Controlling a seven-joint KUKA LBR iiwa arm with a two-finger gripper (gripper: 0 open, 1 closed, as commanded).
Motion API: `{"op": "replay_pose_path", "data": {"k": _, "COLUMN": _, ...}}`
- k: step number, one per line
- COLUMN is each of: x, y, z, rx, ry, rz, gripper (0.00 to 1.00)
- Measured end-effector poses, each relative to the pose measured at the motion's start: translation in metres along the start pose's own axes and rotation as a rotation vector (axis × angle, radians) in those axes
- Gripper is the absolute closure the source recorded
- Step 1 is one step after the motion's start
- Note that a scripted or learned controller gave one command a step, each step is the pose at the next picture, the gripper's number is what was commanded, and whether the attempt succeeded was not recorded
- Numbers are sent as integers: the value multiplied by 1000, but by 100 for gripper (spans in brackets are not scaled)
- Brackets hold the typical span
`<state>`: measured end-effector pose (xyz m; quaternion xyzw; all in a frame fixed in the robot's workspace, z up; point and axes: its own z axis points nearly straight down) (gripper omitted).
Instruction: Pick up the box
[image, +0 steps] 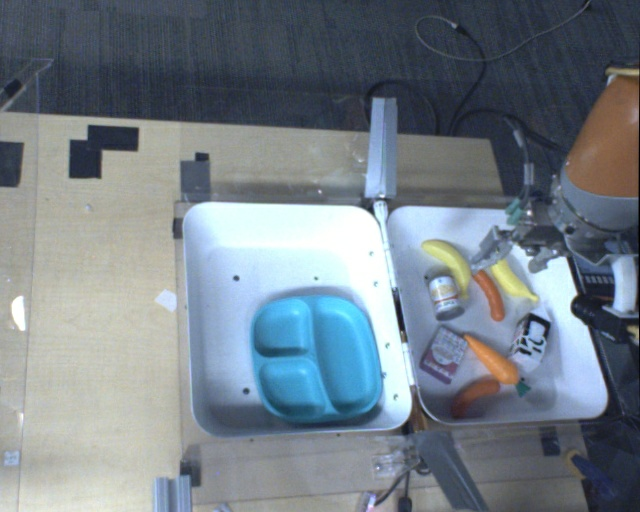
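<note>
**A:** Pincer (515, 243) status?

**B:** My pincer's over the right bin's (590, 395) upper part, above the bananas (450, 262). Can't tell if it's apart or together.

**A:** Box?

**B:** Box (444, 355) lies flat, lower left of that bin, long axis tilted slightly toward upper right. Can (444, 293) just above it, carrot (492, 360) touching its right edge, sausage (472, 394) below. Box sits well apart from my pincer, down-left. Blue tray (316, 357) in left bin (215, 300).
</note>
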<state>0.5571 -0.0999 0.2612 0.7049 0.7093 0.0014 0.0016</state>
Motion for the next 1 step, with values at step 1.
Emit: {"op": "replay_pose_path", "data": {"k": 1, "x": -65, "y": -26, "z": 149, "rx": -30, "ry": -3, "rz": -24, "gripper": 0}}
